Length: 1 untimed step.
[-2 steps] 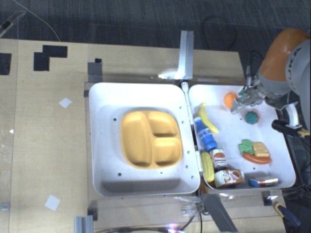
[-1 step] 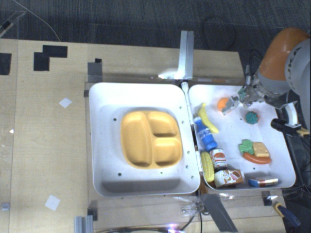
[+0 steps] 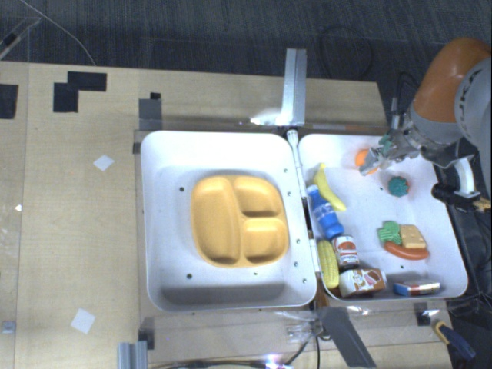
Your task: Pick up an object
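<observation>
My gripper point(image 3: 381, 153) hangs over the far part of the right bin point(image 3: 446, 221), reaching in from the right. A small orange object point(image 3: 360, 158) lies just to its left, touching or nearly touching the gripper tip. A teal round piece point(image 3: 397, 187) sits a little nearer than the gripper. Along the bin's left wall lie a yellow banana point(image 3: 330, 191), a blue bottle point(image 3: 326, 217), a corn cob point(image 3: 328, 264) and a small red-labelled jar point(image 3: 346, 250). I see nothing held by the gripper.
The left bin point(image 3: 165, 229) holds a yellow divided tray point(image 3: 238, 220). In the right bin's near part lie a toy sandwich with green and red pieces point(image 3: 403, 241), a brown-labelled bottle point(image 3: 361, 281) and a blue and white item point(image 3: 417, 287). A metal post point(image 3: 294, 91) stands behind the bins.
</observation>
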Tool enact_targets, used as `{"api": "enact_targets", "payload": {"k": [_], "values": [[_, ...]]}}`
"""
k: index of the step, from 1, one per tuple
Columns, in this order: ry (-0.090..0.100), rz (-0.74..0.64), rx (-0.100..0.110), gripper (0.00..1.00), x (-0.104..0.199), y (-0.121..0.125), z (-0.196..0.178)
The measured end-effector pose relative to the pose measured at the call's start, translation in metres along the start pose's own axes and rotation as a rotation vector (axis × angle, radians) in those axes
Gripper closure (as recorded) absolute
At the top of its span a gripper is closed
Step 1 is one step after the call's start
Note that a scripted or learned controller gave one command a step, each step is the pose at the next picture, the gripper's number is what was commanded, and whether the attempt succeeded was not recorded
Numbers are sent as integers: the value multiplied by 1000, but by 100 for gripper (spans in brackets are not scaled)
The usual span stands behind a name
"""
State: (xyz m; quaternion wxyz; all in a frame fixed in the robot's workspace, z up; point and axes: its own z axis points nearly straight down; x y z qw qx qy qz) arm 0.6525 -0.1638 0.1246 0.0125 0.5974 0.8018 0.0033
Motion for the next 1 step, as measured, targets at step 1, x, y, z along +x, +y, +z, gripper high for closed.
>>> {"api": "enact_targets", "payload": {"k": [1], "values": [[17,-27,5,100,134,54,-67]]}}
